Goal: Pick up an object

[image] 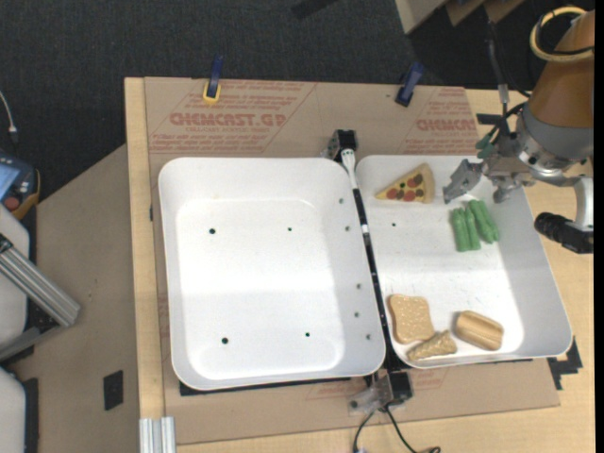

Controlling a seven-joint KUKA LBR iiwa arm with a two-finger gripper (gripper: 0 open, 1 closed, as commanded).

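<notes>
My gripper (483,183) hangs over the far part of the right bin (528,281), its grey fingers spread apart with nothing between them. Just below it lies a bundle of green beans (472,226). To its left, a pizza slice (408,186) rests near the bin's far edge. At the near end of the same bin lie a slice of toast (411,317), a small cracker wedge (433,346) and a bread roll (478,329).
The left bin (260,272) sits beside the right one, with a dark divider strip (363,243) between them. Both rest on a cardboard sheet (283,107) held by two clamps at the far edge. The arm's orange band (566,64) rises at the right.
</notes>
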